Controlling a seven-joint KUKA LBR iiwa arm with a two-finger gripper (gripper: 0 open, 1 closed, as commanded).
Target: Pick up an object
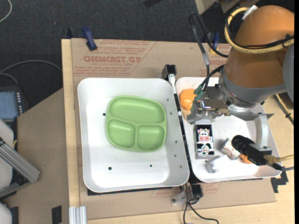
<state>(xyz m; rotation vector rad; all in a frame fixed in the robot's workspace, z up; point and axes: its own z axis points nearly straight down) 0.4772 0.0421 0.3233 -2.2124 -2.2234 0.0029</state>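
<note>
Orange ball (186, 98) is lying in the right bin (266, 171), against its left wall near the far corner, partly under the wrist. The gripper (202, 111) is hovering just beside it; the jaw state cannot be determined, as the wrist housing is hiding it. The ball is appearing light, smooth and round, so it is likely to roll; grasping across its widest part is advisable. A small cow-printed box (203, 141) is lying nearer. A green divided plate (136, 123) is sitting in the left bin (93, 139).
</note>
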